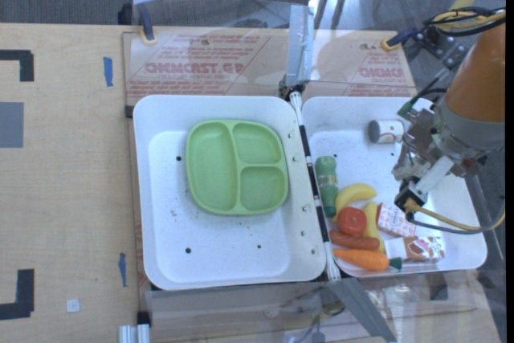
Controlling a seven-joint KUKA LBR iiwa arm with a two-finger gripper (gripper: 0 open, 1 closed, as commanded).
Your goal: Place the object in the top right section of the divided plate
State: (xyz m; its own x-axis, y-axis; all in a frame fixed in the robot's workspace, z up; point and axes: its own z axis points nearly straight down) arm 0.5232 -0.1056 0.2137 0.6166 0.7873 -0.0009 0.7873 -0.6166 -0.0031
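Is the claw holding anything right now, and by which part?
Cannot tell. The claw hangs over the right bin, near the banana, but its tip is too blurred to show a hold.

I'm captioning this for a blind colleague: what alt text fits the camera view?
The robot's hand hangs over the right bin, near a toy banana, tomato and carrot. A green divided plate lies in the left bin.
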